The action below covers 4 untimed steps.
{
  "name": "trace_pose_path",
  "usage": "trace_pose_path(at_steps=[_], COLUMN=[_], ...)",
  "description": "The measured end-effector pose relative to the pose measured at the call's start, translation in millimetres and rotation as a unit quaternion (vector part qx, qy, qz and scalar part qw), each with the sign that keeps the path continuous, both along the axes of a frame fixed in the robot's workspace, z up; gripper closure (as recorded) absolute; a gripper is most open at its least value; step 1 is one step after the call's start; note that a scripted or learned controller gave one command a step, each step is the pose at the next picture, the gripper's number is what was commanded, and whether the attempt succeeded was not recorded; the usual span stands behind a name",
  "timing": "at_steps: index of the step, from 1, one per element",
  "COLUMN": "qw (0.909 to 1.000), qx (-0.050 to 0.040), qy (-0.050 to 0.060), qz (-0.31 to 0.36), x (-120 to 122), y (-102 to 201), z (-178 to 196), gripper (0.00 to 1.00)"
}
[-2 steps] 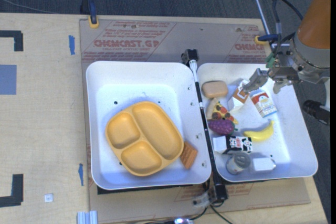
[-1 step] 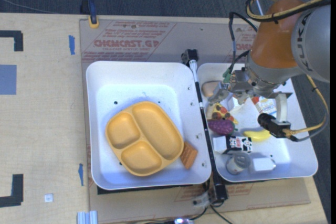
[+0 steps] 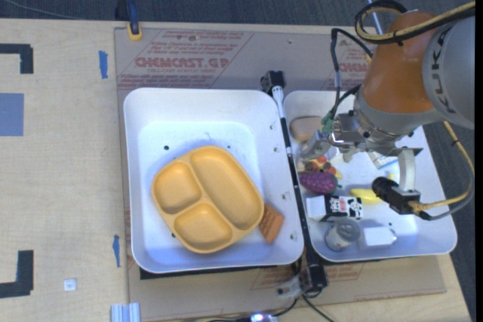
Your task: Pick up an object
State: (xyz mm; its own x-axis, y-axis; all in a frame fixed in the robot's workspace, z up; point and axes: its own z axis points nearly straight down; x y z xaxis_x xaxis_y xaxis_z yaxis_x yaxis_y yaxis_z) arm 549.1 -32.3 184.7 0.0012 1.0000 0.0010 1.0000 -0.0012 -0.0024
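The objects lie crowded in the right bin (image 3: 441, 237): purple grapes (image 3: 318, 180), a black-and-white carton (image 3: 343, 206), a grey can (image 3: 340, 234). Left, a yellow divided plate (image 3: 207, 196) lies diagonally in the left bin (image 3: 143, 124), leaving room along its far side. The hand (image 3: 343, 138) hovers over the right bin's far-left corner; its grip cannot be told.

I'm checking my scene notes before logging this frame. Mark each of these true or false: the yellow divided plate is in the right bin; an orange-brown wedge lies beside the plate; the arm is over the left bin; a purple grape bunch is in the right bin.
1. The yellow divided plate is in the right bin. False: it lies in the left bin.
2. An orange-brown wedge lies beside the plate. True.
3. The arm is over the left bin. False: it is over the right bin.
4. A purple grape bunch is in the right bin. True.
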Motion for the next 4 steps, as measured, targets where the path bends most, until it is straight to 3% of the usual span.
trace_pose_path(at_steps=[4], qw=[1.0000], qx=[0.0001], qy=[0.000], qz=[0.000], x=[-15], y=[4], z=[0], gripper=[0.00])
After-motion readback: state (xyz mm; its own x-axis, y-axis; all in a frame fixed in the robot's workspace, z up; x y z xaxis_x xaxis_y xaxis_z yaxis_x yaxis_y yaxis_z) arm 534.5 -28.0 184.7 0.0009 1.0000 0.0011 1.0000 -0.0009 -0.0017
